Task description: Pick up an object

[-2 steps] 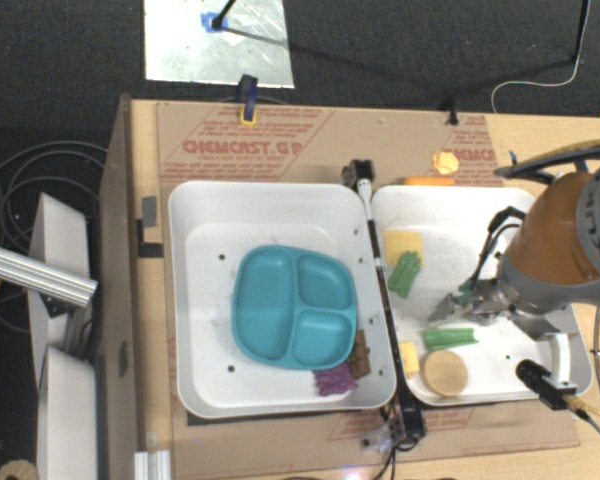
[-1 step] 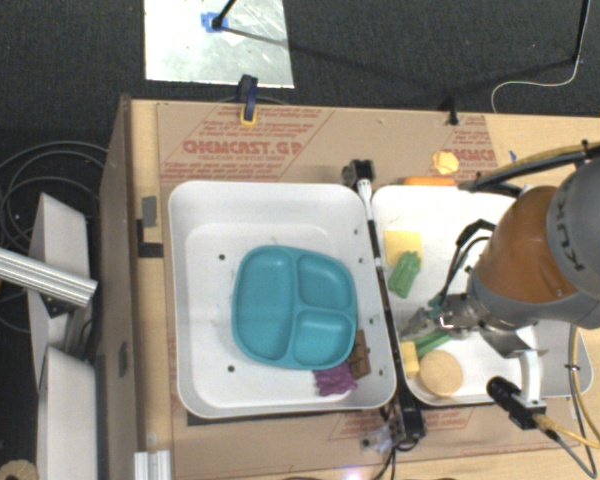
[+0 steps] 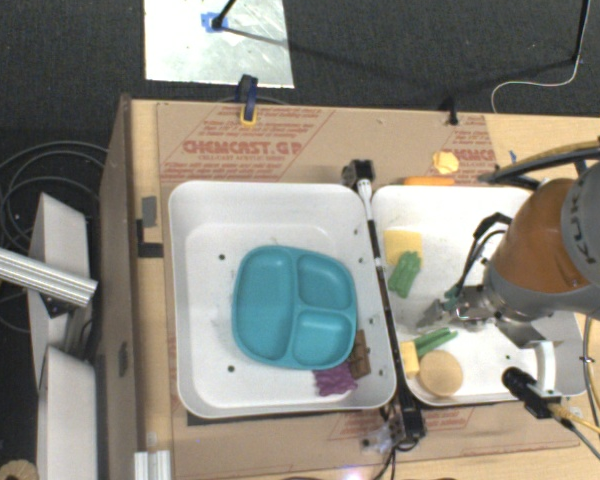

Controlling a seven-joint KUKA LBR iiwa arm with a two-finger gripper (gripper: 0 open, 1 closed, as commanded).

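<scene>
My gripper (image 3: 448,313) hangs low in the right bin (image 3: 480,208), near its left half, on the grey arm with the orange band (image 3: 540,243). Just below it lies a thin green stick (image 3: 436,340), touching or nearly touching the gripper's tip. A tan round piece (image 3: 441,373) and a small yellow piece (image 3: 409,357) lie at the bin's front left. Farther back sit a yellow block (image 3: 404,243) and a green knobbly piece (image 3: 403,273). Nothing is visibly lifted.
The left bin (image 3: 205,218) holds a teal divided plate (image 3: 295,306), with a purple piece (image 3: 331,380) and a brown piece (image 3: 360,357) at its front right. The arm covers the right bin's right side. An orange item (image 3: 428,180) lies behind the bin.
</scene>
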